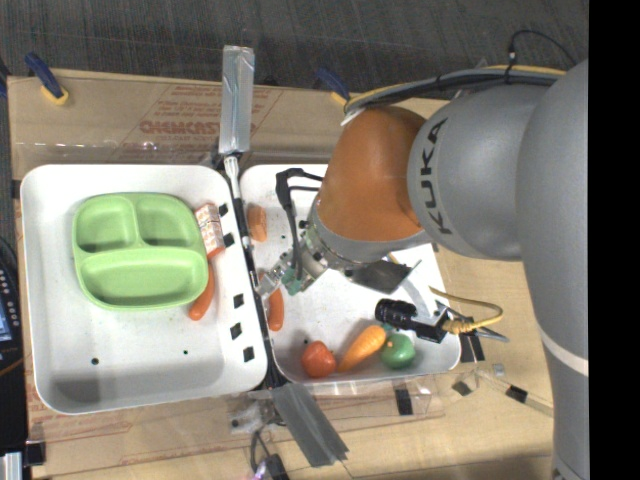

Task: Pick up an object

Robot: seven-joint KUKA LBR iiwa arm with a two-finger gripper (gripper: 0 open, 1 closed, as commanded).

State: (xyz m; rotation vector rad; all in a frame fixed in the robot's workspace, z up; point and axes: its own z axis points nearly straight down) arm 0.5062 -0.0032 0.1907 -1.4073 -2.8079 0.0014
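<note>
The grey-and-orange arm's pincer (288, 275) reaches into the right bin (440, 363) at frame centre; whether it is parted or closed cannot be told. A tomato (318, 359), carrot (363, 345) and green pepper (399, 351) lie along the bin's lower edge. A green tray (140, 250) sits in the left bin (60, 368).

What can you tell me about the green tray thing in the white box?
The green tray looks like smooth, light green plastic, a rounded rectangle with soft corners. It has three dips for food: two small ones along the far side and one long one along the near side. It lies flat, right way up, a little turned, in the left bin, towards that bin's far end. An orange sausage-shaped toy lies against its right corner, and a small red and white packet sits by its right edge.
</note>
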